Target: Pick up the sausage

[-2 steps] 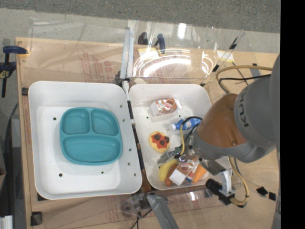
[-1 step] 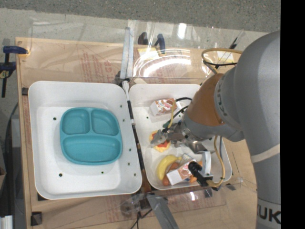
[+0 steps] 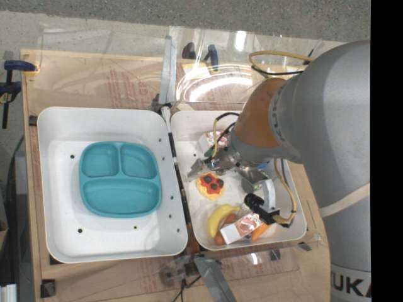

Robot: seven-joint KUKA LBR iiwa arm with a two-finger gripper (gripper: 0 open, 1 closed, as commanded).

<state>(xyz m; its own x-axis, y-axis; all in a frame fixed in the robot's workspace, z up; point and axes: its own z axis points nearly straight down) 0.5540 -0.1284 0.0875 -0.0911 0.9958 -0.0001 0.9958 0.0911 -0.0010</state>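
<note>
Sausage [image 3: 218,238] is what you must find first, and I think it is the small brownish-red end that lies at about 6 o'clock in the right bin [image 3: 181,145], just under the banana [image 3: 220,218] and touching the left end of the small carton [image 3: 240,228]. Most of it is hidden, so I am not fully sure of it.

At 12 o'clock from the banana lies a yellow pastry with berries [image 3: 211,185], and an orange carrot-like piece [image 3: 259,231] is at 3 o'clock from the carton. The left bin [image 3: 50,131] holds a teal divided plate [image 3: 119,178].

You see the gripper [image 3: 200,165] low over the right bin, at about 11 o'clock from the pastry, well apart from the sausage. If it is open or closed I cannot tell, because the wrist covers it, and nothing is visibly held.

I judge that the step in hand is the approach. The next move calls for travel toward 6 o'clock, past the pastry, and then a careful descent beside the banana, which crowds the target and may be taken by mistake.
</note>
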